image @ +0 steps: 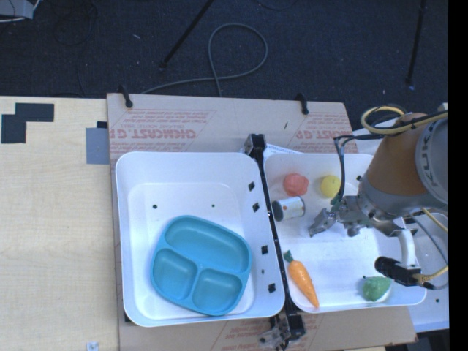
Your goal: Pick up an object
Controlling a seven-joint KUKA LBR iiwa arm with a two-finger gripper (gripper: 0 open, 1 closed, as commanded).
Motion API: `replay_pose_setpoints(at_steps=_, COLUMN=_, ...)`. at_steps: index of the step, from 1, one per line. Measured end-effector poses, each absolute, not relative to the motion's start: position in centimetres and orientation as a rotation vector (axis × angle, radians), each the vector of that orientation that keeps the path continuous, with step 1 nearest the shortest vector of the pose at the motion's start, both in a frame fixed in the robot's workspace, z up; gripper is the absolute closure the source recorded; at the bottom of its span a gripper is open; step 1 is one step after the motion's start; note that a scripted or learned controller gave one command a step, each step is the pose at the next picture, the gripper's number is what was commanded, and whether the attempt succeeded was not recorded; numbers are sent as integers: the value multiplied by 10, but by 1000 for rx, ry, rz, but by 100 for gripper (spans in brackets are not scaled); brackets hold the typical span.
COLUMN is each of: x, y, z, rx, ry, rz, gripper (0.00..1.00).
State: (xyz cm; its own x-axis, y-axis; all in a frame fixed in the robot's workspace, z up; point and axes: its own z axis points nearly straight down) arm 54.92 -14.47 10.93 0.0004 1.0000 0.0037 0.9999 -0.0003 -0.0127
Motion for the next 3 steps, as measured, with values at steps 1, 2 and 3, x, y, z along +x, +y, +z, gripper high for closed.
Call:
replay_pose_setpoints(at_steps=1, x=550, y=-146, z=119, rx=-2217, ry=-2207, rz=12, gripper=100)
replay_pose_setpoints(at_steps=2, x=549, y=-150, z=158, rx=-2225, ry=-2213, rz=3, gripper=100)
replay_pose_setpoints(at_steps=3, x=553, y=-155, z=217, rx=-2220, ry=-2223, rz=1, gripper=100)
